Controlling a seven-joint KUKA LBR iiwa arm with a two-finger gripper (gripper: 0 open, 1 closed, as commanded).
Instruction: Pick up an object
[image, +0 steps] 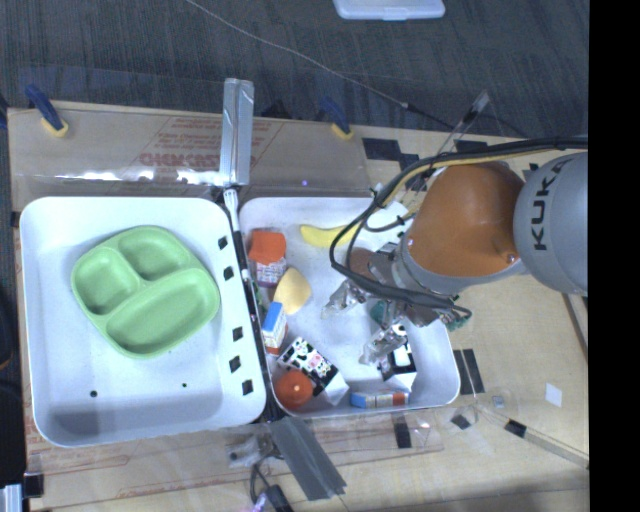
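Observation:
My gripper (365, 322) hangs low over the middle of the right bin (440, 385), under the orange wrist band. Its two metal fingers (345, 298) stand apart, open, with only white bin floor between them. Around it lie a yellow banana (320, 236) at the back, an orange-red carton (267, 255), a pale yellow lemon-shaped piece (292, 290), and a blue-and-white box (273, 325) along the left wall. A black-and-white spotted box (310, 362), a red ball (293, 388), a thin tube (378, 399) and a small dark-and-white box (400, 362) sit near the front.
The left bin (60, 400) holds a green divided plate (145, 290). A metal divider bar (236, 140) rises between the bins at the back. Cables loop over the arm's wrist (465, 225).

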